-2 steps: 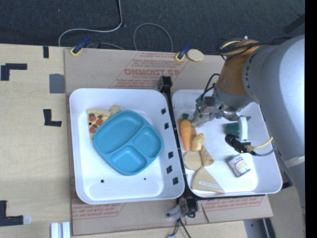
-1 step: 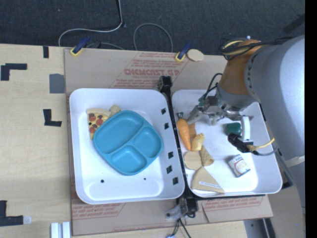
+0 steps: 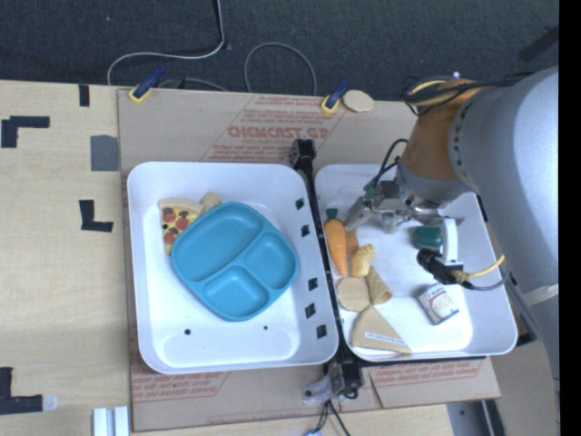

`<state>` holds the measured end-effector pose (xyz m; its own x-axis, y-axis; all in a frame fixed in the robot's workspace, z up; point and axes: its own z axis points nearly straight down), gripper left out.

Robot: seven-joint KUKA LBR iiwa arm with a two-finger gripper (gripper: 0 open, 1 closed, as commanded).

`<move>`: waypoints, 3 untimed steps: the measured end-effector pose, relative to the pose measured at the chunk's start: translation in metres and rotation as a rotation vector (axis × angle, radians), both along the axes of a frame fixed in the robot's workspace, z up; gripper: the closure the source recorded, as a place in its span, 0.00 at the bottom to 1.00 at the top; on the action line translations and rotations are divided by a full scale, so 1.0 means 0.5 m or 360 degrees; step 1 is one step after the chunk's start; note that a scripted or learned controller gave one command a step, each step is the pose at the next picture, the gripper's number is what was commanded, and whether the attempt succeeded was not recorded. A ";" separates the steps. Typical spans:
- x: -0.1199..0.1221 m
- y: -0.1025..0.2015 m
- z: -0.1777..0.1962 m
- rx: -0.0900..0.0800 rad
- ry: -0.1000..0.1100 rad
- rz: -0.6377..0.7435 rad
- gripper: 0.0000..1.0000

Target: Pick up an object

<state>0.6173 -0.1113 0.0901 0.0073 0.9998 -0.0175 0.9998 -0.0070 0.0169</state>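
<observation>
1. A robotics lab: a grey industrial arm (image 3: pixel 508 153) with an orange band reaches in from 3 o'clock.
2. Two white bins (image 3: pixel 145 271) sit on taped cardboard (image 3: pixel 263 125) clamped at 12 o'clock.
3. Loose cables (image 3: pixel 218 34) trail across dark carpet (image 3: pixel 363 16).

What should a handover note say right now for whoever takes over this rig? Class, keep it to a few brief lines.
Claw: low in the right bin, grip state unreadable, nothing seen held.
Right bin: carrot, corn piece, cheese wedge, green item, small jar.
Left bin: blue divided plate, pizza slice partly under it.
Done: arm is over the right bin.
Left: grasp and lift one object.
</observation>
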 end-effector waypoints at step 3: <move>0.042 0.021 -0.004 0.0010 0.0009 0.0006 0.00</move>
